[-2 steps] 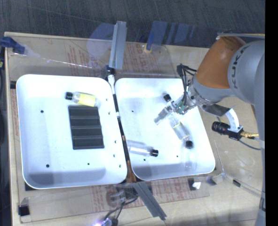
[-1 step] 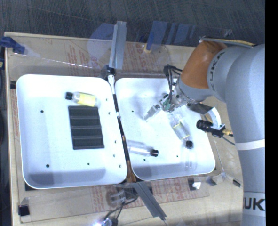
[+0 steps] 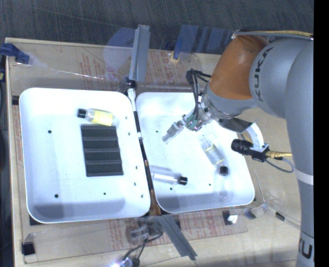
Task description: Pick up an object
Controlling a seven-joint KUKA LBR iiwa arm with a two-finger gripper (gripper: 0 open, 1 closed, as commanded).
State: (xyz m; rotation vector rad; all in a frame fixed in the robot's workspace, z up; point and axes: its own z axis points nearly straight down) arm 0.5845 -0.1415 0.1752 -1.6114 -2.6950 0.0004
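Gripper (image 3: 174, 129) low over the upper middle of the right bin (image 3: 237, 198), slanted toward the divider; impossible to tell how wide open, and nothing visibly held. Nearest candidates, both in that bin: a clear vial (image 3: 210, 149) just beside the wrist, angled toward the near right corner with a black cap at its lower end, and a second tube (image 3: 167, 177) lying flat near the front left, cap to the right. Probably still at the approach step, so choose one and commit. Favour the tube, well apart from walls and wrist. Turn the wrist to close across the short axis, not along the length; centre over the middle of the body, away from the cap. Descend straight and close gently, since round clear plastic likely rolls or squirts out. Leave the left bin (image 3: 42, 149), with bottle (image 3: 99, 115) and block (image 3: 102, 150), alone
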